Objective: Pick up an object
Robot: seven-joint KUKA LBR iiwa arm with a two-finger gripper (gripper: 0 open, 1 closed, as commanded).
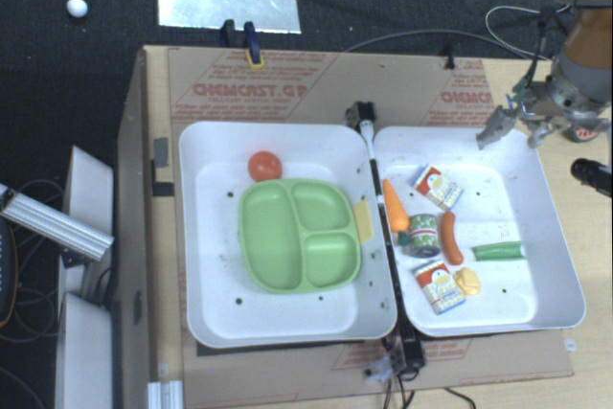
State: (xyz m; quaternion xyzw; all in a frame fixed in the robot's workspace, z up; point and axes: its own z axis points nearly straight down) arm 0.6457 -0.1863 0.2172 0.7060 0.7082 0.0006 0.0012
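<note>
My gripper hangs open over the far right corner of the right bin, with nothing between its two spread fingers. Below it in that bin lie a small red-and-white carton, an orange carrot, a dark green can, a red sausage, a green pepper-like piece, a second carton and a yellow lump. The nearest of these, the first carton, sits left of and below the gripper, apart from it.
The left bin holds a green divided plate, a red tomato behind it and a yellow strip at its right wall. A black divider runs between the bins. Cables loop behind the arm.
</note>
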